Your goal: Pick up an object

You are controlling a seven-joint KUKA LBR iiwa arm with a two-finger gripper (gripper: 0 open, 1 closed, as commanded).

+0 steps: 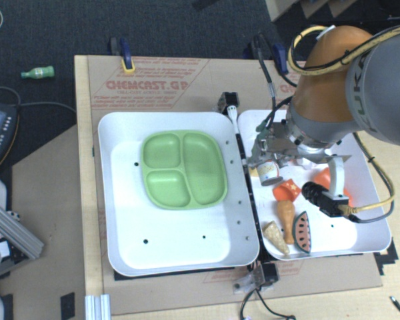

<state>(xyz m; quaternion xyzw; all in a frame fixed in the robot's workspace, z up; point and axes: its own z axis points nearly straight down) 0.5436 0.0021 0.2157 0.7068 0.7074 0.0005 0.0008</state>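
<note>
White plastic bins sit side by side on a counter (93, 179) covered with brown cardboard, seen from above at a slant. The left bin (120, 212) holds a pale green divided plate (185, 169) with three compartments, lying flat near the bin's upper middle.

The right bin (370, 235) holds several small toy food items clustered in its left and lower part. A small cylindrical can with a pale label (269, 173) lies near the bin's left wall. Just right of it is an orange-red piece (287, 191). Below that lies a tan, elongated piece shaped like a carrot or squash (287, 217), then a pale beige wedge (275, 237) near the bottom left corner. Beside the wedge is a watermelon slice (302, 231) with a red face and dark seeds. Another orange piece (323, 177) shows further right, partly hidden by the arm.

A large grey robot arm with an orange band (327, 79) reaches in from the right and hangs over the upper part of the right bin. Its jaws (270, 153) point down just above the can; whether they are wide, narrow or holding anything cannot be told from this angle. A black cable fitting (323, 200) hangs below the wrist.

A green bottle (39, 73) lies on the dark floor at upper left.
</note>
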